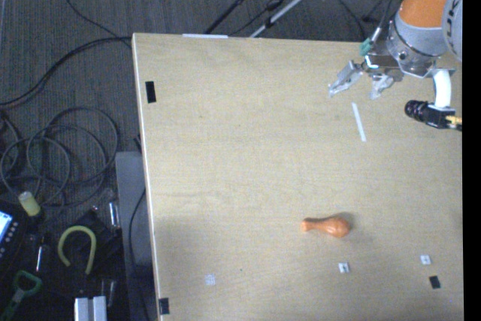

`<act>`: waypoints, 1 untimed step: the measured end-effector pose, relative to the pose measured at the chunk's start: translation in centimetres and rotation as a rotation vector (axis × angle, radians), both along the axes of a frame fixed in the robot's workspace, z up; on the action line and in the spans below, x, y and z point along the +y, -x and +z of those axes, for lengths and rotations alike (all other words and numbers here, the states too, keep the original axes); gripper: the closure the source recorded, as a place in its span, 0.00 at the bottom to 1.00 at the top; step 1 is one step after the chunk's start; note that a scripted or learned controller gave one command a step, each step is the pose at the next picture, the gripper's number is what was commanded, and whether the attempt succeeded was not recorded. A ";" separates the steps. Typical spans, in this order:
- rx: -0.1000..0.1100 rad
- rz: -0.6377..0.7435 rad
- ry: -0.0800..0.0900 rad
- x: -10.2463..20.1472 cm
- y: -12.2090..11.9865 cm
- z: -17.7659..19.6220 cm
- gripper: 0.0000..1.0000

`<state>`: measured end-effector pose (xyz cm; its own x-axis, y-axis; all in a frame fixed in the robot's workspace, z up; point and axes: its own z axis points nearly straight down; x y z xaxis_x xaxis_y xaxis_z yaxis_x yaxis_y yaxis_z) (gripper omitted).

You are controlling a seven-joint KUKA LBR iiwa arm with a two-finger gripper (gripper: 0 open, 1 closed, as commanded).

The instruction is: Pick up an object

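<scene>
Arm above a tan bench surface with one orange object.

The orange, pear-shaped object (328, 226) lies on the tan bench top (225, 162), toward its lower middle. A thin white stick (358, 122) lies above it. Upper right, the gripper (359, 86) hangs with fingers spread and nothing between them, well apart from the object.

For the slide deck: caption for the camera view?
End effector open above the bench, far from the orange object.

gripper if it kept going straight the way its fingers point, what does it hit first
Probably the bare tan board. The gripper, open, points down-left, passing beside the white stick and far from the orange toy; depth is unclear.
</scene>
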<state>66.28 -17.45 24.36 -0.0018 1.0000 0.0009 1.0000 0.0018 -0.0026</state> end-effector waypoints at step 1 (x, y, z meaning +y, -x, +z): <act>0.001 0.071 0.003 -1.6 -0.5 -12.0 0.00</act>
